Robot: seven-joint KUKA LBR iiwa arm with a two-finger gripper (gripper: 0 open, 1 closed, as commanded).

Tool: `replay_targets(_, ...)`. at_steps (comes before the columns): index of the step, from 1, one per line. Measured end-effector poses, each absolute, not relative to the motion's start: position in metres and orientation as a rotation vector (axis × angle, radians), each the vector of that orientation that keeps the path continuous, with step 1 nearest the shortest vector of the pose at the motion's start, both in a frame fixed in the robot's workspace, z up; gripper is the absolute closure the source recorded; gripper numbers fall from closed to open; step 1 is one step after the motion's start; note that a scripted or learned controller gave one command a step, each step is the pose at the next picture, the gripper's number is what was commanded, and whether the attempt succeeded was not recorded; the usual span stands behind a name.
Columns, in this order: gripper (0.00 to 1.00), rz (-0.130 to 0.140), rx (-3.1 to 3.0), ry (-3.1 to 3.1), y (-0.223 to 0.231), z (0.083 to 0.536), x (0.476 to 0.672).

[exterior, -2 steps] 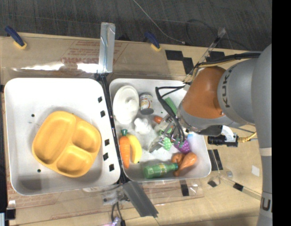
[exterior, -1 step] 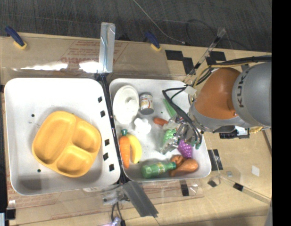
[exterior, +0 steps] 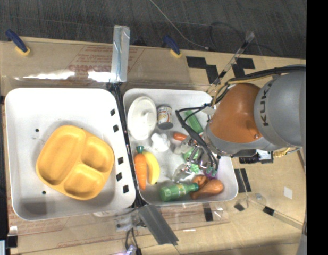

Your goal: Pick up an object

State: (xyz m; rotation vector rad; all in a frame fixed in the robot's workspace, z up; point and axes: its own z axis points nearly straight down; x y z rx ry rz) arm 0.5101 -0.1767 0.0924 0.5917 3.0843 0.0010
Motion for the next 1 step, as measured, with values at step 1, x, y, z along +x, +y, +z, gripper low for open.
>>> replay_targets(1,0.00,0.002,0.499,3.097,-0.1903,0.0937,0.5066)
